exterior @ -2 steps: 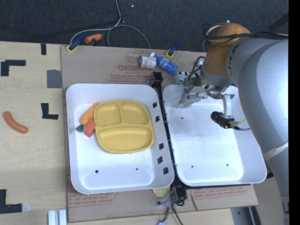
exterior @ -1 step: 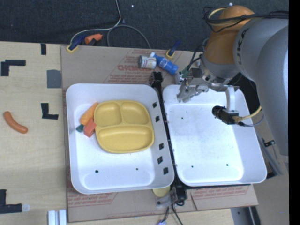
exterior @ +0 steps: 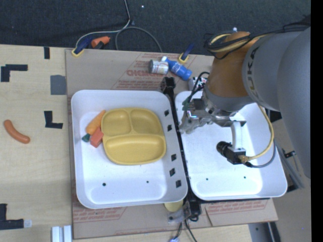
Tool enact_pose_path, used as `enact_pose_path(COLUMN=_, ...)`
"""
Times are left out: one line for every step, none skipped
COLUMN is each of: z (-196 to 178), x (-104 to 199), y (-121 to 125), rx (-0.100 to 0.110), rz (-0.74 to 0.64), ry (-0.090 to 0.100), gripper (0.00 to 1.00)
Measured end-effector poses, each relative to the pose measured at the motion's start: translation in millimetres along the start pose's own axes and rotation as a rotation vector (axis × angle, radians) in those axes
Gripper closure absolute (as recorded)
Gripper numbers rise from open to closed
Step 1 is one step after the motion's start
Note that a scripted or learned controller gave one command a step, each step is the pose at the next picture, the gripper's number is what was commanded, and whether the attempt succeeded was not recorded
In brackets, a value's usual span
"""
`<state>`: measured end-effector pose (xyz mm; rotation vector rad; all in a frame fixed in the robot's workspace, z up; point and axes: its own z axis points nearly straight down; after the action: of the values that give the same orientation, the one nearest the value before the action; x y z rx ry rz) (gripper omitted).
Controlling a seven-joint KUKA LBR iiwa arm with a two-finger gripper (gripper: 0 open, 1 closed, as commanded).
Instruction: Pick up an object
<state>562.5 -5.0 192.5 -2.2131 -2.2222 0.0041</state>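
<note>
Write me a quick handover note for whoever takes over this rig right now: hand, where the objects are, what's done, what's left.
Hand: low over the right bin, near its left wall; nothing visibly held.
Left bin: yellow divided plate in the middle, with an orange carrot-like toy and a small red piece against its left edge.
Outside the bins: orange sausage-shaped toy on the bench, far left.
Done: no pick visible.
Left: grasp and lift one object.
</note>
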Motion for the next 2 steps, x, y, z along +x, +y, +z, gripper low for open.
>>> enact_pose_path(z=9.5, x=56.7, y=-25.8, rx=-0.001, rz=-0.002, ry=0.0, gripper=1.0)
enact_pose_path(z=-41.0, x=-21.5, y=-65.2, rx=-0.007, rz=0.011, ry=-0.004, gripper=1.0)
